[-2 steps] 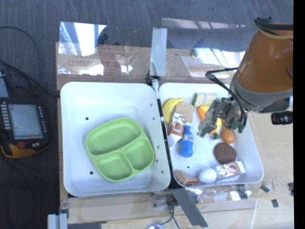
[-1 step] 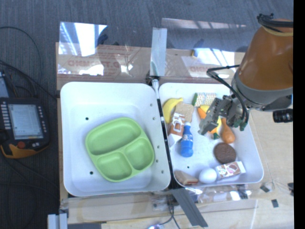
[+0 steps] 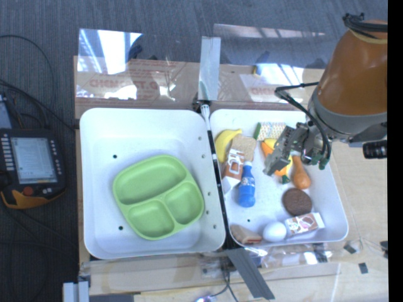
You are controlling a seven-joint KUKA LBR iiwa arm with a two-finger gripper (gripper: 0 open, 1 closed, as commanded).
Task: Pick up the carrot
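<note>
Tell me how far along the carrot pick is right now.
Done: the hand has reached into the right white bin and sits low beside the orange tapered carrot. In hand: nothing visibly; the carrot lies on the bin floor, just right of the hand, above the round brown cookie. Left: close on the carrot and lift it clear. Whether the hand touches it I cannot tell.
</note>
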